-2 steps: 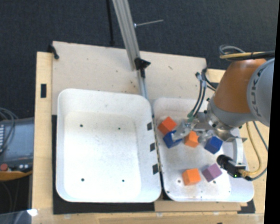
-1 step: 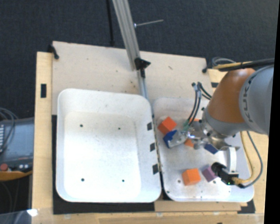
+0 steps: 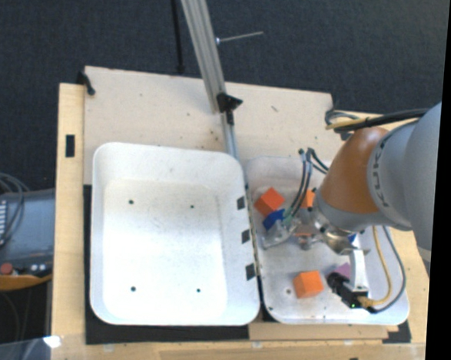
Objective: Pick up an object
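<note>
Orange blocks are the likely targets: one orange cube-like block lies near the left wall of the right shallow white bin, touching or just beside a small blue piece, and a second orange block sits toward the bin's near edge, apart from the rest. A small purple piece lies to its right. The grey arm with its orange band hangs over this bin, and the gripper is low among the clutter (too muddled to read, so I cannot tell how the fingers stand). My judgement: this is the reach-and-grasp step, nothing visibly held. Next comes a closure on one block, then a straight lift. The left white bin takes no part.
</note>
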Robot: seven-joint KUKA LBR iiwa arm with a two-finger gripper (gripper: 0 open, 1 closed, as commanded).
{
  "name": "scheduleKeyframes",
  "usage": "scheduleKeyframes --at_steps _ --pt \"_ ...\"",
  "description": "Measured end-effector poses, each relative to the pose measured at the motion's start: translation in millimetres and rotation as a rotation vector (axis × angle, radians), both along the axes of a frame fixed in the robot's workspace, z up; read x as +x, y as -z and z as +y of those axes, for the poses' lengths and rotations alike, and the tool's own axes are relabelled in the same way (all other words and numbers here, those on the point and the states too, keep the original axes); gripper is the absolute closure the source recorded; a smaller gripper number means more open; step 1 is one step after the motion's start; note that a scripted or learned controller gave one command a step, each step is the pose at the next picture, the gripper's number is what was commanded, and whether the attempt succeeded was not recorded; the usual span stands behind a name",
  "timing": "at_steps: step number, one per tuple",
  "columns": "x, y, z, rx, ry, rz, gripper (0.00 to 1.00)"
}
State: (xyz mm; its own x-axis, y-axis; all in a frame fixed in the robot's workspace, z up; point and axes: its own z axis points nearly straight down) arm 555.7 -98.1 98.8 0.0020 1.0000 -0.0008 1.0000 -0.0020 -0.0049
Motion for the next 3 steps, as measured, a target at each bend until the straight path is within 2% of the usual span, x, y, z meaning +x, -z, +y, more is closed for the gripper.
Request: scheduleKeyframes --at_steps 1,3 --pt "2 -14 -1 0.000 0.009 -0.009 1.00" --pt "-1 -138 -14 -0.001 -0.004 -0.014 1.00"
